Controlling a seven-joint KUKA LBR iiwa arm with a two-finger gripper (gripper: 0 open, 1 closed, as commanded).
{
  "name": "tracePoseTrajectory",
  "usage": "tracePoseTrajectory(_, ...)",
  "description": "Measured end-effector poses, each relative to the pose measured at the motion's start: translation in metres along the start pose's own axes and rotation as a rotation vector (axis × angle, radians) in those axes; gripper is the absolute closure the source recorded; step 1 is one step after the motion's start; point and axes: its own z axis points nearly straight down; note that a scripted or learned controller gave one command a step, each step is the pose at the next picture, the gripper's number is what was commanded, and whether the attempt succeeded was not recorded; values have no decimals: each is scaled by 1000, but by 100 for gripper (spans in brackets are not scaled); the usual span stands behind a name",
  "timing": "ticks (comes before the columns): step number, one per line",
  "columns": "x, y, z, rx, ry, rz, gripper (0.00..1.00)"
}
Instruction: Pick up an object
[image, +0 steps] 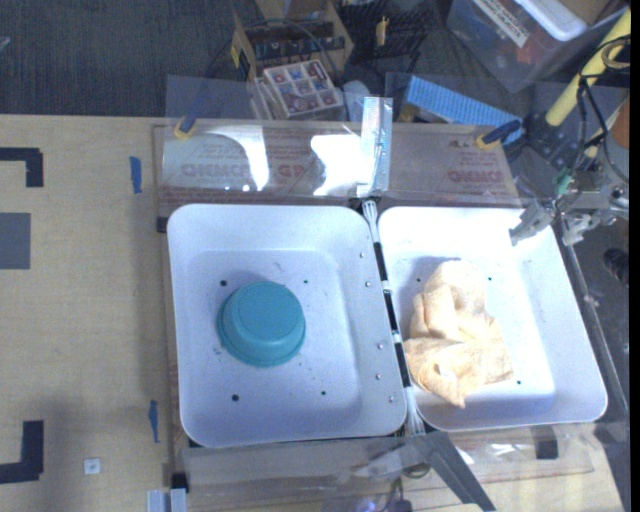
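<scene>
Gripper (548, 222) sits over the upper right corner of the right bin (575, 330), just at its rim; two grey fingers (524, 228) point down and appear spread apart, with nothing between them. Arm body enters from the right edge, wrist hardware and cables above the bin corner.

Right bin: crumpled beige cloth (455, 335) lying on the floor, left of centre, reaching toward the near wall. Well apart from the gripper.

Left bin (200, 400): teal bowl (262, 322) upside down, left of centre on the floor, clear of all walls.

Bins side by side, touching along the central divide. Clear plastic panel (270, 158) stands behind them
</scene>
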Motion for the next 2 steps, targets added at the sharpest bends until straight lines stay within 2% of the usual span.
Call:
tracePoseTrajectory(1, 56, 9, 72, 0, 0, -27, 0)
tracePoseTrajectory(2, 105, 9, 145, -11, -3, -126, 0)
